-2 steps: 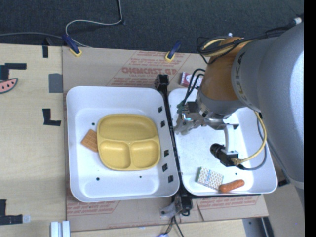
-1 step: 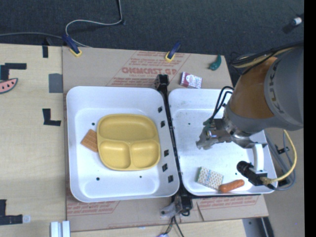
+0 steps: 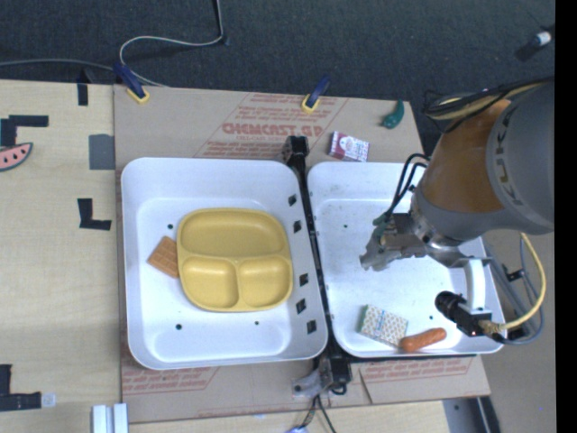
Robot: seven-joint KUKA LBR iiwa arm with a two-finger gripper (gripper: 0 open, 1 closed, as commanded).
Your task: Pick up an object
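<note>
A: So our gripper (image 3: 377, 253) hangs over bare right bin (image 3: 347, 197) floor; can't tell its state.

B: Yeah, sponge (image 3: 382, 325) and carrot (image 3: 422, 339) sit near the front wall; we risk closing on air.

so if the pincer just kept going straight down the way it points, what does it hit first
Most likely the bare floor of the right bin. The pincer points down over open white floor, up and left of the patterned sponge and orange carrot, though depth is unclear.
</note>
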